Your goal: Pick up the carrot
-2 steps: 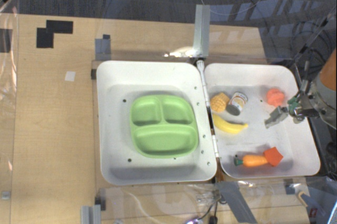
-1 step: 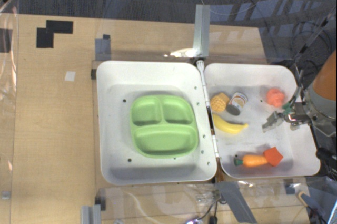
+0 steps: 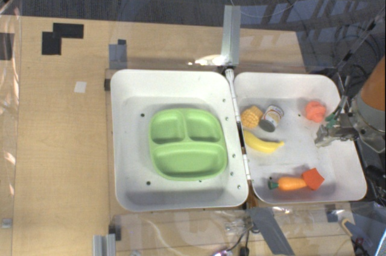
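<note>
Orange and small, the carrot (image 3: 291,184) lies on its side near the bottom of the right bin (image 3: 344,95), in the lower right of the frame. Its green end points left. A red block (image 3: 313,178) sits right against its other end, touching it or almost touching.

That block is the big worry. If the claw comes down too far to the right, it could grab the block, or push the carrot away. The carrot is also close to the bin's bottom wall, so a finger could bump the rim. It is round and smooth, so I think it could roll or slip out of a weak squeeze.

Other toys lie higher in the same bin: a yellow banana (image 3: 262,144), a corn cob (image 3: 251,117), a little can (image 3: 272,118) and a pink lump (image 3: 315,111). They are well apart from the carrot and should not get in the way.

The gripper (image 3: 329,134) hangs at the right side of the frame, over the right edge of the bin, above the carrot in the picture and a bit to its right. It holds nothing. The claw is too small and blurry to tell if it is wide or narrow. The grey arm (image 3: 373,105) with its orange band reaches in behind it from the right.

A green plate (image 3: 187,143) rests in the left bin (image 3: 129,98).
</note>
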`<state>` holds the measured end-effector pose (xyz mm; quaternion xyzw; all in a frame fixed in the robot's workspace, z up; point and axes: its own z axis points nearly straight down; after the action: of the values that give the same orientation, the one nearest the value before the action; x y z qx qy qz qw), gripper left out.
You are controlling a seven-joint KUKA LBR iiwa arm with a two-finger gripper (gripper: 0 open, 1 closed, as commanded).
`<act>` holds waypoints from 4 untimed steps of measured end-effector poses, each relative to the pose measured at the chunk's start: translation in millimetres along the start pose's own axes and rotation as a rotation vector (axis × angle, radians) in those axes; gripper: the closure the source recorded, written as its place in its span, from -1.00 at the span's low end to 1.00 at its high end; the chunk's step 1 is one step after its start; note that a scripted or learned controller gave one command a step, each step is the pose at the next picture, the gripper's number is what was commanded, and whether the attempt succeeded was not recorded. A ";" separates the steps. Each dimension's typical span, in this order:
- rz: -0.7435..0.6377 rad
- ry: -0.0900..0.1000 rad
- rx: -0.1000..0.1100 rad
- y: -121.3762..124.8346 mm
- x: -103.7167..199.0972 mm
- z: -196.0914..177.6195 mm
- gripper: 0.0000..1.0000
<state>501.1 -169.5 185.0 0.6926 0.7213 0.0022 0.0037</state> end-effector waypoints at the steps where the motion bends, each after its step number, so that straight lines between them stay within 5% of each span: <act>1: 0.000 0.000 0.000 0.0 0.0 0.0 -1.00; 2: -0.024 -0.001 -0.007 -9.0 40.4 94.8 -1.00; 3: -0.187 0.001 0.000 -9.5 55.6 -55.9 -1.00; 4: -0.074 0.000 -0.007 -8.0 61.2 94.8 -1.00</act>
<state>491.4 -108.8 90.0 0.6652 0.7466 0.0044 0.0064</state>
